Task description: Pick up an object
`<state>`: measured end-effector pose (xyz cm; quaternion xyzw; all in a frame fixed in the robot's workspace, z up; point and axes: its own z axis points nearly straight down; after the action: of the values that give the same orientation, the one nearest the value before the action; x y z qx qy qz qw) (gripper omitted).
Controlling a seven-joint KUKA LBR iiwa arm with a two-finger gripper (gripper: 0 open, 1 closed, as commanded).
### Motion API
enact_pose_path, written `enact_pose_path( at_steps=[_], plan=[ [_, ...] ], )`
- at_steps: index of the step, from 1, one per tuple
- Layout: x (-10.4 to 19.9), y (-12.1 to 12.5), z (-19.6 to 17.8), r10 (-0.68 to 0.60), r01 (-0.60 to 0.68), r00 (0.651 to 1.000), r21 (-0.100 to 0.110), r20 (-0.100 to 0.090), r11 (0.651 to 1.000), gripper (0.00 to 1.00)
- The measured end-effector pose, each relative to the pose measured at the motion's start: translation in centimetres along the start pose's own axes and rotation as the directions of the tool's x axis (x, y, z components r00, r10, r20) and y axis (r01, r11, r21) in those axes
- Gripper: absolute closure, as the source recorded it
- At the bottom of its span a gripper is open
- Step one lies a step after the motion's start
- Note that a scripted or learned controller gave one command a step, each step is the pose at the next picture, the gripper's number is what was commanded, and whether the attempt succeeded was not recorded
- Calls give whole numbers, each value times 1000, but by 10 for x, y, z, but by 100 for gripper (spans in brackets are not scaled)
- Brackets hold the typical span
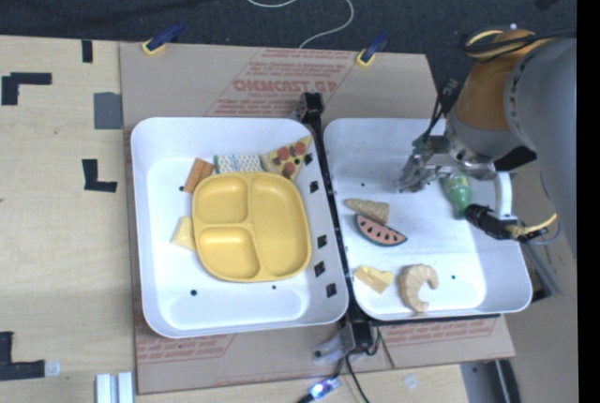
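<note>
Partly hidden behind the arm [506,101], a green object [458,192]; fingers [412,176] indistinct, state untellable.

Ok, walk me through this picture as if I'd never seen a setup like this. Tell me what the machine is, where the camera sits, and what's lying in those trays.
The camera is fixed above a bench and looks down at a slant. The grey machine with the orange band is a robot arm reaching in from the right. At its tip is a gripper, a two-finger claw, low over the right bin. I cannot tell whether it is open or shut, and nothing visibly sits between its fingers. A green object lies right beside it.

Two shallow white bins stand side by side. The right bin holds toy food: a cone-shaped piece, a watermelon slice, a yellow wedge and a croissant-like piece. The left bin holds a yellow divided plate, with several small toy pieces tucked around its edges, among them a pizza slice.
</note>
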<state>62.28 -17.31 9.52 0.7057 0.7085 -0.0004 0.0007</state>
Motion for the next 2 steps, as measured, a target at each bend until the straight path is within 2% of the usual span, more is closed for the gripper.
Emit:
enact_pose_path(
  at_steps=[1, 2],
  plan=[
    [1, 7, -61, 2, -2, 1000, -3, -1, 1000, 100],
    [-4, 8, -105, 2, -2, 1000, -2, -1, 1000, 100]
  ],
)
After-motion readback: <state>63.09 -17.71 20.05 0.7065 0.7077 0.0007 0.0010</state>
